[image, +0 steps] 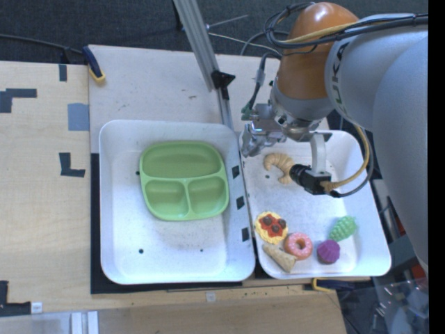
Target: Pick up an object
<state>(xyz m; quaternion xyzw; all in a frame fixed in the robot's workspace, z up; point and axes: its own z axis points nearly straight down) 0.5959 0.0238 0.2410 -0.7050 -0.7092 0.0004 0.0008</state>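
On my far left lies the pale wooden bench (42,186), and on it the left shallow white plastic bin (118,256) holds a light green three-compartment plastic plate (184,179), lying flat toward the bin's back half. Next comes the right shallow white bin (372,252). My gripper (254,141) hangs at that bin's back left corner, close by the wall between the two bins; whether it is released or clenched I cannot tell. Just to its right lies a tan toy croissant (279,164), apart from me. Nearer the front sit a small round toy pizza (271,226), a tan wedge (279,256), a pink-frosted toy doughnut (300,245), a purple toy fruit (328,251) and a green bumpy toy fruit (343,227).
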